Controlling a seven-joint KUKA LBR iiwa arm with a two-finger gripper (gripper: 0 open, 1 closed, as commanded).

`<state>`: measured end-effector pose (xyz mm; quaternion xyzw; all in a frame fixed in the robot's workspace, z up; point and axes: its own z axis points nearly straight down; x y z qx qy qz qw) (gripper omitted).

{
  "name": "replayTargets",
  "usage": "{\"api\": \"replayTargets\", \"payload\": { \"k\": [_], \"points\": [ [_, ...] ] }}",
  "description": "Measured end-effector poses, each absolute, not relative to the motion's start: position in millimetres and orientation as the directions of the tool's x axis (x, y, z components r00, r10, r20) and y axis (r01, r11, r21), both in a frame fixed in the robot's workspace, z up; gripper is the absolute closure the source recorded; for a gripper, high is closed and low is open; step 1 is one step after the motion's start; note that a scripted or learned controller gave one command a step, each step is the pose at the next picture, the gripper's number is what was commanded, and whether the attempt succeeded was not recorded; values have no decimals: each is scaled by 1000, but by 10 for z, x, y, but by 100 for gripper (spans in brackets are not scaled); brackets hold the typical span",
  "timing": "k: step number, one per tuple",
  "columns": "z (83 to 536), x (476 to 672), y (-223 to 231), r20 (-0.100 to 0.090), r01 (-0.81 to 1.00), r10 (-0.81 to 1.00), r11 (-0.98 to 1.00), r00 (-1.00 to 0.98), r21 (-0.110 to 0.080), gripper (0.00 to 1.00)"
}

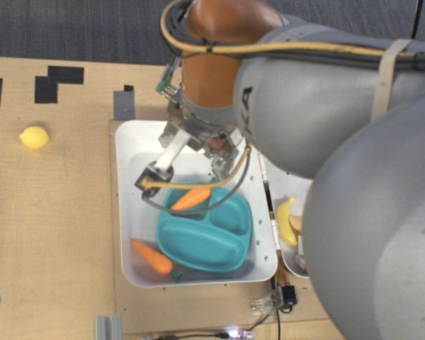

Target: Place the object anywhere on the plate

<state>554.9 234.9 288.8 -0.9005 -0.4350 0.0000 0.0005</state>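
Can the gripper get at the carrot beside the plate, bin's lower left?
Probably yes. The carrot lies uncovered on the floor of the bin, and the gripper hangs over the same bin. It's tight, though: the rim of the plate on one side, the bin wall close on the other.

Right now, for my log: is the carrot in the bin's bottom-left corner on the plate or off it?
Off: the carrot lies on the white bin floor beside the teal plate.
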Motion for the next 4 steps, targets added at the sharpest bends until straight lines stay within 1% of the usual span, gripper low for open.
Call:
{"api": "replayTargets", "payload": {
  "k": [1,2,3,4],
  "points": [
    [4086,5161,2349,5,852,852,-523,523,2,0],
    [4181,5163,2359,4,855,855,-518,518,1,100],
    [3322,5429,2346,0,731,731,-682,682,-1,100],
    [3474,5211,1332,1,686,686,-728,728,0,100]
  ]
}}
